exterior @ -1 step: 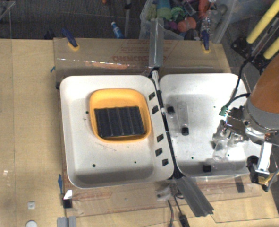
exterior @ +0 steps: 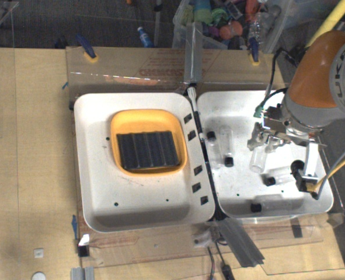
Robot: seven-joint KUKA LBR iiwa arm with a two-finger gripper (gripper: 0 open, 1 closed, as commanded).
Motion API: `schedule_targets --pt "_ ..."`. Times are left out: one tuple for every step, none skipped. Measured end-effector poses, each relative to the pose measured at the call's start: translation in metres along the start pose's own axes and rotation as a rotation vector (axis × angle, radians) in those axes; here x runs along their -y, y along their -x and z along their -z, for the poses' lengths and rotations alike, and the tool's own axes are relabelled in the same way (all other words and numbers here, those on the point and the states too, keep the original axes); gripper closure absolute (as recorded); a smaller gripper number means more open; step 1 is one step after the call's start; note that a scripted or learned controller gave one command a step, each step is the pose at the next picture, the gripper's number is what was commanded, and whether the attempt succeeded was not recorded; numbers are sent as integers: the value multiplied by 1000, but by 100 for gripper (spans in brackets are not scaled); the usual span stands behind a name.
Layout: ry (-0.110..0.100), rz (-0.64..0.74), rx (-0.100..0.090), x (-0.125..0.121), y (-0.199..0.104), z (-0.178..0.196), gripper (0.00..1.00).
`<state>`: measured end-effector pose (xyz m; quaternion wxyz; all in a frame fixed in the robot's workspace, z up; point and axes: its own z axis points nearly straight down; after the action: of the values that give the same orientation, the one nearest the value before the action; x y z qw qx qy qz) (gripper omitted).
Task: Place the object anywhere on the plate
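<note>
Camera view: a black ridged slab (exterior: 147,149) lies flat on the yellow plate (exterior: 121,120), covering most of its floor with its ribs running front to back. The plate sits in the left bin (exterior: 96,185), toward the back and nearer the centre divider.

The pincer (exterior: 264,137) hangs over the right bin (exterior: 236,112), in its right half and well apart from the plate. Its metal parts are a tangle from this angle, and I cannot tell whether it is wide, narrow or closed on anything. Just below it lies a clear tube (exterior: 256,159), close to or touching the pincer's tip; which of the two cannot be made out.

A second clear tube (exterior: 226,144) with a black cap lies near the divider, and a third (exterior: 282,175) lies toward the front right, beside the arm's black fittings. The arm's orange band (exterior: 318,69) fills the upper right.

Both bins rest on a wooden counter (exterior: 26,156). Behind them, past the counter's edge, stands a clear box of coloured toys (exterior: 230,4).
</note>
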<state>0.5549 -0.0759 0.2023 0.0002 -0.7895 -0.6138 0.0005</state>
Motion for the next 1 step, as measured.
schedule_targets --pt "0 43 0 -47 -22 -6 100"
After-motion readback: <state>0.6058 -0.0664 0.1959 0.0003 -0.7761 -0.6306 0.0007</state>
